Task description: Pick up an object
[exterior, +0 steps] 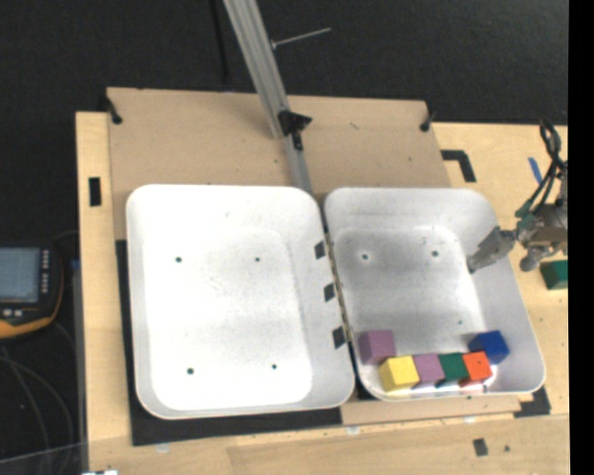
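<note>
Several small blocks lie along the front wall of the right bin (406,216): a purple one (377,344), a yellow one (399,372), a lighter purple one (429,367), a green one (452,367), an orange one (476,366) and a blue one (489,345). My gripper (502,262) hangs over the right bin's right rim, well behind the blocks. It looks open, with one grey finger (485,248) slanting out over the bin floor. Nothing sits between the fingers.
The left bin (218,295) lies beside the right one, joined by a dark seam. A metal rail (262,62) slants in from the back. A green object (554,273) rests on the bench right of the bins. A handheld pendant (15,285) sits far left.
</note>
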